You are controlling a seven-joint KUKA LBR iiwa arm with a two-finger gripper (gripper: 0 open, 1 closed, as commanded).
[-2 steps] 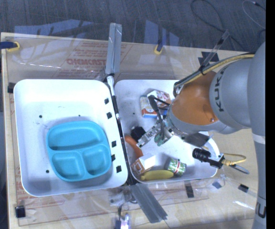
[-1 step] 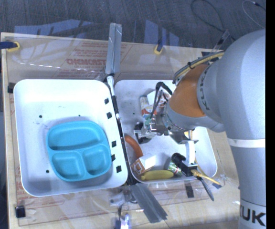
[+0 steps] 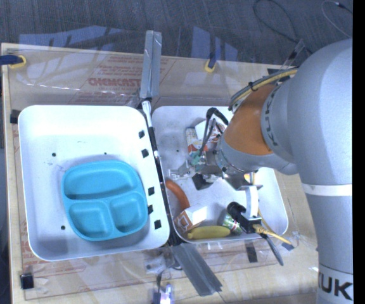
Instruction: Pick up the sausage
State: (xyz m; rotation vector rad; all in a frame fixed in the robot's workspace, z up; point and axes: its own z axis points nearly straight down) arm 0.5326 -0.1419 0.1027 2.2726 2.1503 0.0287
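The sausage [image 3: 177,195], a short orange-red link, lies on the floor of the right bin [image 3: 170,122], close to its left wall and pointing diagonally toward the front. My gripper [image 3: 198,171] hangs low in the middle of that bin, just up and to the right of the sausage, with a small gap between them. The arm's orange band and grey wrist cover the bin's right half. Nothing can be seen held in the gripper.
A yellow banana [image 3: 209,232] lies along the right bin's front wall, with a dark bottle [image 3: 238,216] and a small box [image 3: 191,218] beside it. More small items [image 3: 192,138] sit behind the gripper. The left bin [image 3: 37,132] holds a blue compartment plate [image 3: 104,199].
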